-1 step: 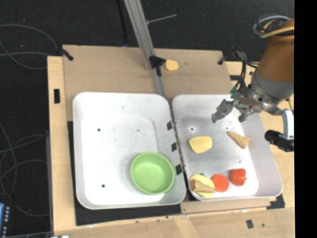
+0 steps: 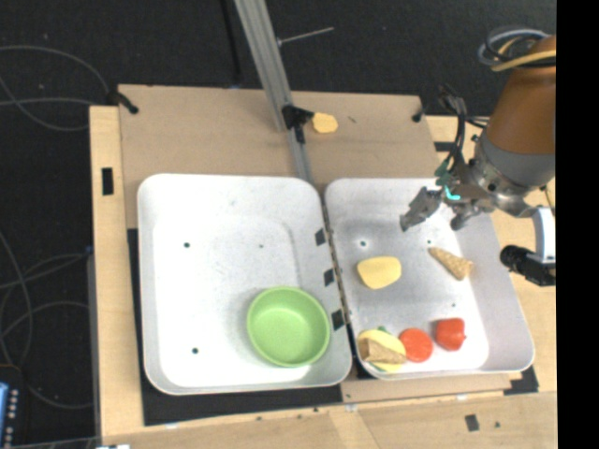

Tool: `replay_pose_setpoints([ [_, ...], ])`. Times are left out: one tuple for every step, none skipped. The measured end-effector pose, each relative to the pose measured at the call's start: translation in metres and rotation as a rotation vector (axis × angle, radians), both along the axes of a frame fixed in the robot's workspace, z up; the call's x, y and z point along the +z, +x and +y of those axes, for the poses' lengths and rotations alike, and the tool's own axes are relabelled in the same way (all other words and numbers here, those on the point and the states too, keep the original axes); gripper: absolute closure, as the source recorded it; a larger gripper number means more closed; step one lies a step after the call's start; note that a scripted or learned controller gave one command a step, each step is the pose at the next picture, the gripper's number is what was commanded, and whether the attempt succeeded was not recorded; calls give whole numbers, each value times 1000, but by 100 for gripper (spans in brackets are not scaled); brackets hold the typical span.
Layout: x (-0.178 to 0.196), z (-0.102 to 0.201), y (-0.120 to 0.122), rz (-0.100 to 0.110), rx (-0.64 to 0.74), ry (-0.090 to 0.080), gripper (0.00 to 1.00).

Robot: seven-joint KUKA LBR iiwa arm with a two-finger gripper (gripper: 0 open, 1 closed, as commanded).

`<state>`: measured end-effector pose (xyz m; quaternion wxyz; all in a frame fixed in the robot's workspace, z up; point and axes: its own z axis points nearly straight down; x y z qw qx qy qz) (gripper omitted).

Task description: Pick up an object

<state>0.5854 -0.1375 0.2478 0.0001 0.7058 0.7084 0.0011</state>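
Jaws spread wide and gripping nothing — the gripper (image 2: 438, 210) hangs over the right bin (image 2: 374, 204) near its back edge. Beneath and forward of it lie a pale yellow lump (image 2: 379, 271) mid-bin and a tan wedge (image 2: 451, 263) toward the right edge. Along the front edge sit a red piece (image 2: 450, 333), an orange ball (image 2: 416, 344) and a yellow-tan item (image 2: 382, 349). A green bowl (image 2: 288, 325) sits at the left bin's (image 2: 187, 213) front-right corner.
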Motion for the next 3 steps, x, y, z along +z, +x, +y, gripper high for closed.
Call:
replay_pose_setpoints([
  [-47, 4, 6, 5, -2, -4, 0],
  [-92, 6, 10, 5, -3, -4, 0],
  [-145, 5, 9, 6, -4, -4, 0],
])
